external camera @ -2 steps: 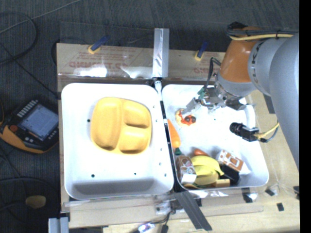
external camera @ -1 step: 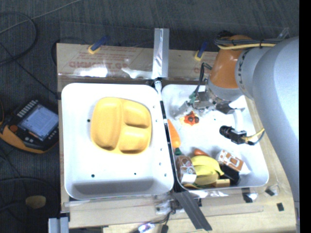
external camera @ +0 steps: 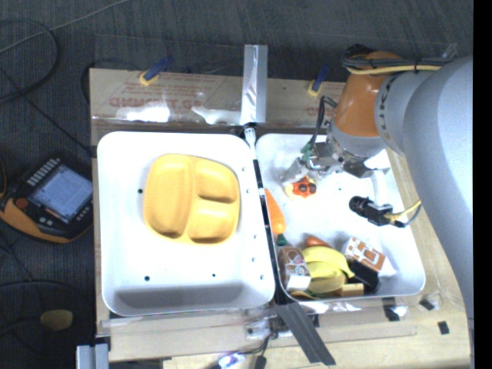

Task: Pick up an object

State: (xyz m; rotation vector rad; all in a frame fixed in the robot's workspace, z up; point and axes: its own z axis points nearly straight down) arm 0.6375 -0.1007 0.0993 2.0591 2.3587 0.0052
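Observation:
My gripper hangs low over the upper left part of the right bin. Just below it a small orange and black object lies on the bin floor, close to the gripper tip. An orange carrot rests against the bin's left wall. Along the front of that bin lie a yellow banana, a brown round item, a small white and brown box and a dark piece.
The left bin holds a yellow divided plate. The grey arm with its orange band covers the right bin's far right corner. A handheld device lies on the floor at left.

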